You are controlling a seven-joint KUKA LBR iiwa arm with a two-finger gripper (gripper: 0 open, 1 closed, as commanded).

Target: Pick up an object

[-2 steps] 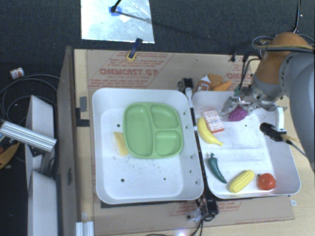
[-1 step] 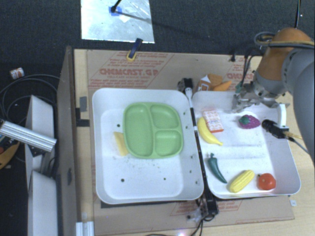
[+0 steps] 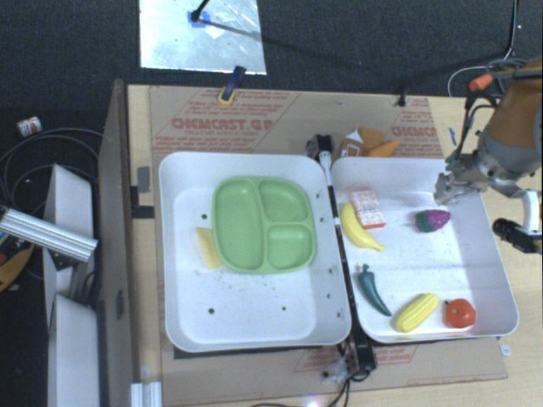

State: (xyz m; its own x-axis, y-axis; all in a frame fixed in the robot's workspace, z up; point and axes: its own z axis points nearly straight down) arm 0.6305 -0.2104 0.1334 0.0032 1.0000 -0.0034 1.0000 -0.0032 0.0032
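Two bins [image 3: 254,333]; tool [image 3: 450,189] at rim

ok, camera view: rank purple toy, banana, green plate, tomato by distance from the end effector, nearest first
End effector sits over the right bin's upper right edge.
1. Purple toy, just below and left of it, right bin.
2. Banana, right bin's left side.
3. Tomato, right bin's lower right corner; a bit farther than the banana, though fairly close.
4. Green plate, left bin, clearly farthest.
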